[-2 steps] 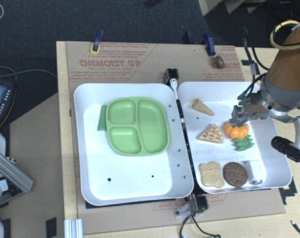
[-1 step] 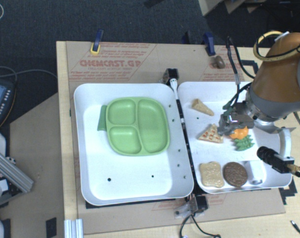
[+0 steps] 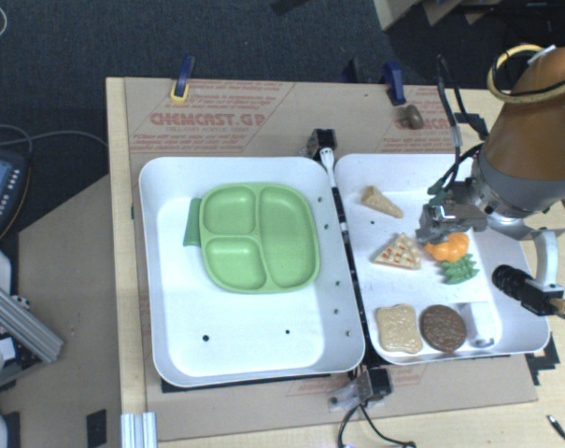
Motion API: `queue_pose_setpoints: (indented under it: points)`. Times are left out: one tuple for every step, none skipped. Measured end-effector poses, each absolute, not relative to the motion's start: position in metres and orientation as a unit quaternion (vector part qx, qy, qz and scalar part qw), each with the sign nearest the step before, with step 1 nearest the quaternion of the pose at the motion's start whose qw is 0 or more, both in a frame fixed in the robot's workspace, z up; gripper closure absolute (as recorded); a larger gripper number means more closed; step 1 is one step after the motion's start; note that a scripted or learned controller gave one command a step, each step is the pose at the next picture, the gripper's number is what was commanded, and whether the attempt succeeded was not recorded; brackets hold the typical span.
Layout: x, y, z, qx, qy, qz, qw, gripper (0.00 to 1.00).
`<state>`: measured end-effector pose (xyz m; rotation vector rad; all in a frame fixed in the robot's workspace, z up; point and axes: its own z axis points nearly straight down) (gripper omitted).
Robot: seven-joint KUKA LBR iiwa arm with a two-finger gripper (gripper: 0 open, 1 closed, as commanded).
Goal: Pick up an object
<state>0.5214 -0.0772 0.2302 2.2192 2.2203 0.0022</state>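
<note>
In the right bin [image 3: 506, 343] lie several toy foods: a tan wedge [image 3: 382, 203], a pizza slice [image 3: 399, 252], an orange carrot [image 3: 450, 247] with a green top [image 3: 461, 270], a bread slice [image 3: 398, 329] and a round brown patty [image 3: 444, 327]. My gripper [image 3: 440, 222] hangs low over the bin's middle, right at the carrot's upper left end and just right of the pizza slice. The arm's wrist hides part of the carrot. Nothing is visibly lifted off the bin floor.
The left bin [image 3: 170, 278] holds a green divided plate [image 3: 259, 237]. A black divider rail [image 3: 338, 222] runs between the bins. Blue clamps [image 3: 182, 80] sit at the bench's back edge. The arm's orange band [image 3: 534, 73] looms over the right bin's far right side.
</note>
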Motion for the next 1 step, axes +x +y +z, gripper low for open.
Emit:
queue_pose_setpoints:
  points:
    - [0.5149,-0.0737,0.2345,0.707,0.707,0.0003,0.000,1.00]
